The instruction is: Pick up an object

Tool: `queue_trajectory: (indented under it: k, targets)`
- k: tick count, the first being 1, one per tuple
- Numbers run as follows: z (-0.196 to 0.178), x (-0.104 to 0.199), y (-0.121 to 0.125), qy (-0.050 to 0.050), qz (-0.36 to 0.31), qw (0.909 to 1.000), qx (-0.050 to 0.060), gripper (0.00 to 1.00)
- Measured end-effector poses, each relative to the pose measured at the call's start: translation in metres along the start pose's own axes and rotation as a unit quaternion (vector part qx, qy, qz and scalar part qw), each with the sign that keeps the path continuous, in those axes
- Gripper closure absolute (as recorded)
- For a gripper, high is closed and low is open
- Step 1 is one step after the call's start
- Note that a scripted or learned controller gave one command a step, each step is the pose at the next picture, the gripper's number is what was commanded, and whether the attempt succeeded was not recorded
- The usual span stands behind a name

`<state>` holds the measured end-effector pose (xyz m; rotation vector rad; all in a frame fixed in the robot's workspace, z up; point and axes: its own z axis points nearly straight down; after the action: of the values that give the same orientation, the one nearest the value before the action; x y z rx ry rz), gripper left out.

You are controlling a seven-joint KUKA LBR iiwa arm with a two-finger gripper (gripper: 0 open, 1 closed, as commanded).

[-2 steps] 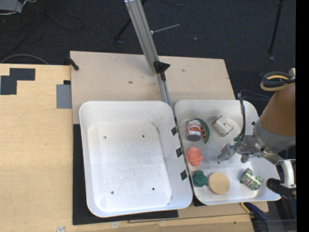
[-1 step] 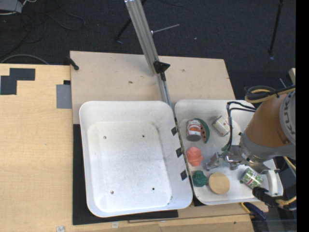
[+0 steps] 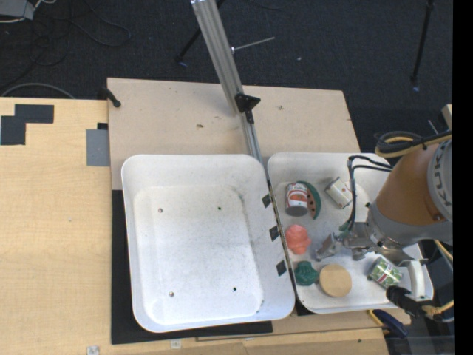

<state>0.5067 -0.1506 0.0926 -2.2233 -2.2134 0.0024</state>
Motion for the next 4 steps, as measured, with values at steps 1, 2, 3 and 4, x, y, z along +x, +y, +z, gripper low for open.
queue_trajectory:
  k: [1, 2, 3, 4]
  targets:
    - [-0.008, -0.001, -0.001, 0.001, 0.002, 1.0000, 0.002, 1.00]
    - [-0.065, 0.004, 0.007, -0.001, -0.003, 1.0000, -0.002, 1.00]
    - [-0.110, 0.000, 0.015, -0.001, -0.004, 1.0000, 0.001, 1.00]
    - [-0.143, -0.001, 0.016, -0.001, -0.003, 1.0000, -0.001, 1.00]
